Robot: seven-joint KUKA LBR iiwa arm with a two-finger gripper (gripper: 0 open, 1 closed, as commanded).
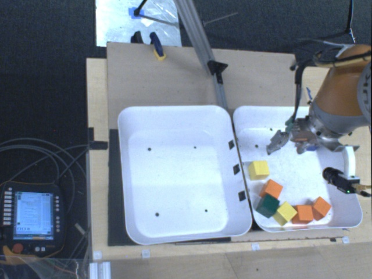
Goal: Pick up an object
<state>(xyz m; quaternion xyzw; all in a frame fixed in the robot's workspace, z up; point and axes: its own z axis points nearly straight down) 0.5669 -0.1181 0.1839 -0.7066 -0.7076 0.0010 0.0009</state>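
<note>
Arm (343, 92): grey with orange band, enters from the right, wrist bent down over the right bin (256, 118). Jaws (289, 142): hang above the bin's upper floor, two fingers spread apart, nothing between them, clear of all blocks. Yellow block (259, 169): just below the jaws, apart from them. Further blocks clustered along the bin's lower edge: orange (271, 189), green (268, 205), yellow (285, 213), orange (304, 214), orange (321, 207). Left bin (133, 121): beside it on the bench (174, 74).
</note>
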